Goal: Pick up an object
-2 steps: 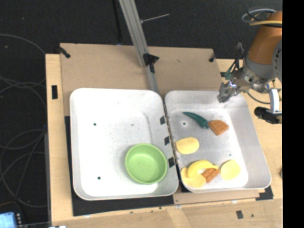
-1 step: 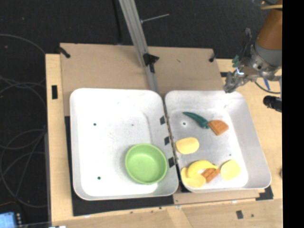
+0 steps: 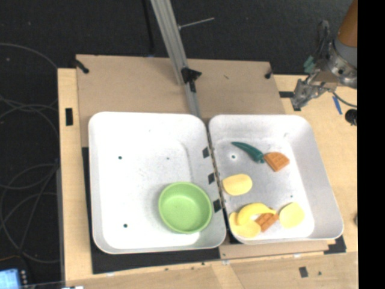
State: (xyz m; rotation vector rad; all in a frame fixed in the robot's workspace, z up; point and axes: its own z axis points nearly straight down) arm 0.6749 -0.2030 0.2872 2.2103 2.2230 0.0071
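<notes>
Arm parked beyond the bins, nothing picked yet.

Left white bin (image 3: 120, 137) holds a green plastic bowl (image 3: 184, 206) at its near right; right white bin (image 3: 301, 131) holds yellow pieces (image 3: 237, 184), an orange wedge (image 3: 277, 161) and a teal stalk (image 3: 248, 150), all candidates. The gripper (image 3: 304, 94) hangs far right, outside the bins; its opening cannot be told.

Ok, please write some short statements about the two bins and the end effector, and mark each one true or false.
1. The round green plastic bowl lies in the left white bin. True.
2. The end effector is above the bowl. False: it is beyond the right white bin's far right corner.
3. The green-topped orange toy carrot lies in the right bin. True.
4. The bowl holds a yellow piece. False: nothing is visible inside it.
</notes>
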